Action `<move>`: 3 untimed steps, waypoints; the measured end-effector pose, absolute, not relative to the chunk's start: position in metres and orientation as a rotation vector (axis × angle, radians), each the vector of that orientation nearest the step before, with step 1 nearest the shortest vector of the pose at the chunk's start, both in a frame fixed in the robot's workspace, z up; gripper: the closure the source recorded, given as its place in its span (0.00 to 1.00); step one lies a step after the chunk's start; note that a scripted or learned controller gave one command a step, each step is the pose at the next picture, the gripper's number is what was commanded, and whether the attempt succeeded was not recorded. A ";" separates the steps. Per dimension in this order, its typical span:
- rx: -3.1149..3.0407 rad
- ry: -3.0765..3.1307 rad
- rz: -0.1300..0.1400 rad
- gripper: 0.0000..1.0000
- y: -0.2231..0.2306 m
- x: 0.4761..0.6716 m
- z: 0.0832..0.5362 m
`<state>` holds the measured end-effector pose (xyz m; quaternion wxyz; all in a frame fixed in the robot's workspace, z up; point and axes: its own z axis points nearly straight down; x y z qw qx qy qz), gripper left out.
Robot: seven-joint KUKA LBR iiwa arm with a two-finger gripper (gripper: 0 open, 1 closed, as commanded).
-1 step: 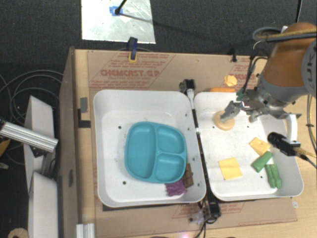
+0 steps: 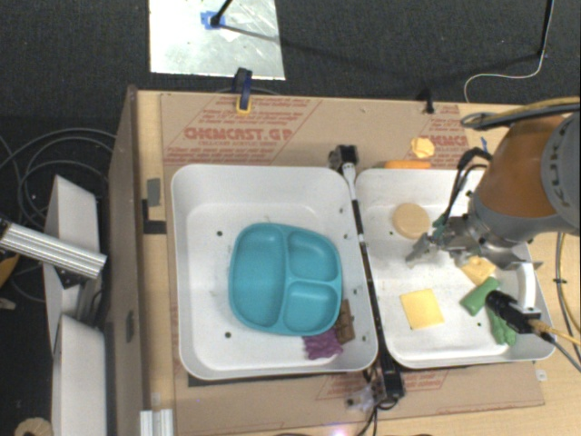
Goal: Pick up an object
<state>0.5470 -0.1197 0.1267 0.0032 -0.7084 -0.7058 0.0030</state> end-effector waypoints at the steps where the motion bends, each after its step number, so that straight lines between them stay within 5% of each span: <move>1: -2.219 -2.218 0.002 0.00 -0.112 0.502 0.082; 2: -2.224 -2.224 -0.004 1.00 -0.113 0.505 0.095; 3: -2.233 -2.228 -0.005 1.00 -0.175 0.534 0.182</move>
